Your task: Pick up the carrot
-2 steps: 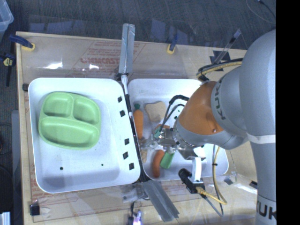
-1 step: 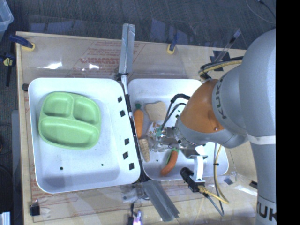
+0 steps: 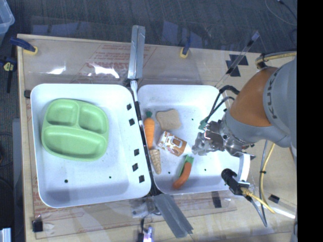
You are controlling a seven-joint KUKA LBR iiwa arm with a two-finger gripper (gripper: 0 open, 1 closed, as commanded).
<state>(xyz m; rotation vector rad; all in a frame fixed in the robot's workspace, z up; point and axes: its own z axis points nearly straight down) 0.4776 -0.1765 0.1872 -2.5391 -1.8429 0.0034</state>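
Gripper (image 3: 202, 144) hung over right bin (image 3: 202, 92), finger state impossible to tell, carrot (image 3: 149, 130) lay along that bin's left wall, second carrot (image 3: 183, 173) nearer, green tray (image 3: 74, 129) in left bin (image 3: 38, 180).

Even overhead light, plastic sheet (image 3: 103, 67) glare, slightly soft.

Left bin (image 3: 50, 185): white, dotted with small black marks.
Divided plate (image 3: 74, 128): pale green.
Right bin (image 3: 202, 96): white.
Carrot left of the gripper (image 3: 149, 130): orange, green top.
Carrot below-left of the gripper (image 3: 183, 173): orange, green top.
Packet (image 3: 172, 144): white, printed orange-brown.
Bread slice (image 3: 168, 118): tan.
Gripper (image 3: 206, 142): metallic grey.
Arm (image 3: 262, 105): grey, banded orange.
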